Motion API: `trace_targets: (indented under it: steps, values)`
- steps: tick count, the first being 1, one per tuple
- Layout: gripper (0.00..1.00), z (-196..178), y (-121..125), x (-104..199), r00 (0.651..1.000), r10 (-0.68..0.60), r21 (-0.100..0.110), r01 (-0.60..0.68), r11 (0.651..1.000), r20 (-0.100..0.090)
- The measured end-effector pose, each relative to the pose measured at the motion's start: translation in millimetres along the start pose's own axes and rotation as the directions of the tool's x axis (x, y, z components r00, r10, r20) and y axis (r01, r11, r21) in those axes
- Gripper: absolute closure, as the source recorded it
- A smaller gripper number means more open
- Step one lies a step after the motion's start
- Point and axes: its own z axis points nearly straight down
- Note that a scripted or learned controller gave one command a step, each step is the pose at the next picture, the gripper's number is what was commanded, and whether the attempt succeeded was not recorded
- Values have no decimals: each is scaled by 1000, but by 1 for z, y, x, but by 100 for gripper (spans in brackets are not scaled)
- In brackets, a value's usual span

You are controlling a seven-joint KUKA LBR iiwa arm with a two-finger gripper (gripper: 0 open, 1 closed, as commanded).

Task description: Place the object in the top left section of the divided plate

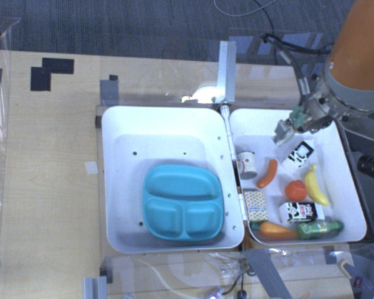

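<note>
"When you looked in, where was the gripper (290, 128)?"

"Over the far end of the right bin (355, 204), at the end of the grey and orange arm. I couldn't tell whether it was open or closed, and I saw nothing in it. A black-and-white carton (299, 154) lay just beneath it on the near side, tilted."

"And the divided plate (183, 201)?"

"It was blue and lay flat in the left bin (121, 167), toward the near side. Its long axis ran left to right, skewed a little. The one wide section was on the far side and the two smaller ones on the near side, and all three were bare."

"What else was in the right bin?"

"There was quite a heap. A small can (246, 164) stood by the divider, and a red sausage (267, 174) lay on a diagonal beside it. A tomato (296, 190) was touching a banana (315, 187), which pointed away from me. A patterned box (255, 205) and a second carton (298, 212) were there too. Along the near wall lay a carrot (277, 230) and a green bottle (319, 228), both lengthwise, left to right. Which piece was meant for the plate I couldn't say."
</note>
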Motion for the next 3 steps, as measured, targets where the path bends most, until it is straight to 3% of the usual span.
trace_targets:
  steps: [1,2,3]
  values:
    - [100,-12,2,0,1000,-7,-8,7,1000,3]
    - [100,84,4,21,996,86,14,-86,996,-6]
    - [100,72,6,21,997,83,8,-83,997,-4]
